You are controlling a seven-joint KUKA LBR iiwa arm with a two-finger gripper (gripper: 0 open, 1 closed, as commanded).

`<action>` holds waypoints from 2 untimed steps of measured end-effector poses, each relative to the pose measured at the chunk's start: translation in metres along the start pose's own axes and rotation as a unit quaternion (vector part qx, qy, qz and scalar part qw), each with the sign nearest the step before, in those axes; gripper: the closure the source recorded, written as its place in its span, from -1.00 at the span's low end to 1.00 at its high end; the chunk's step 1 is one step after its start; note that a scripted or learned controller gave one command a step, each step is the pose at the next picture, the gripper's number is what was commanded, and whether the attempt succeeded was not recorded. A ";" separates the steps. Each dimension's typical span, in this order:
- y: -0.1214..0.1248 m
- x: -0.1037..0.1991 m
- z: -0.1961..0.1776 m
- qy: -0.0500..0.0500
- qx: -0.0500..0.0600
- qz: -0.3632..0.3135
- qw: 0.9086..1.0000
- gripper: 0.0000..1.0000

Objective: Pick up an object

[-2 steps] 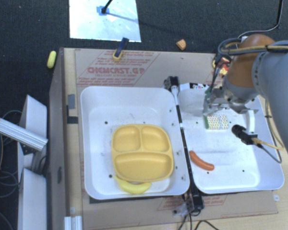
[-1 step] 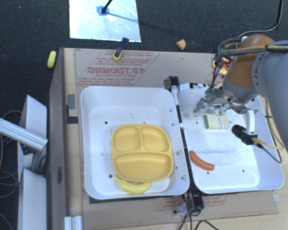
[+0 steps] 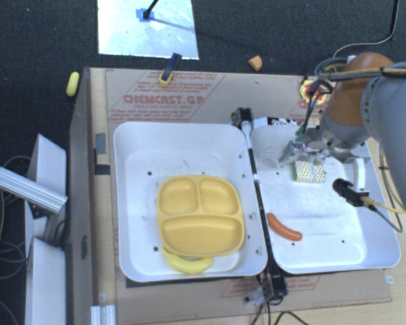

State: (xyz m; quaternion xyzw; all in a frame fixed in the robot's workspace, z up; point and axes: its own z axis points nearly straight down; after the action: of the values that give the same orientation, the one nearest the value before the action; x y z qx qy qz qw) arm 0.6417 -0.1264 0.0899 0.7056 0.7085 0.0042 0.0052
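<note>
Over the right bin (image 3: 382, 249), the gripper (image 3: 299, 153) hangs just above a patterned packet (image 3: 309, 172); jaws' spread unclear, nothing lifted yet.

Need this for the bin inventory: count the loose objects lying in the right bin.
2: an orange hot dog near the bin's front left, and a dotted block further back, right under the gripper. The arm may hide more.

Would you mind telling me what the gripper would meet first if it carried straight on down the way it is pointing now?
Most likely the small patterned block: the gripper hangs just above it in the right bin, pointing down. Depth is unclear from this slanted view, so it might graze the block's edge or land on the bin floor beside it.
</note>
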 end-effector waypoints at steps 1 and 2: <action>0.002 -0.001 -0.013 -0.002 -0.004 -0.001 1.000 1.00; -0.039 -0.050 -0.099 -0.001 0.004 0.001 1.000 1.00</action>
State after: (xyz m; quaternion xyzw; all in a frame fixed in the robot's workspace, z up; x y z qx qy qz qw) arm 0.6015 -0.1767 0.1889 0.7067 0.7075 0.0008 0.0034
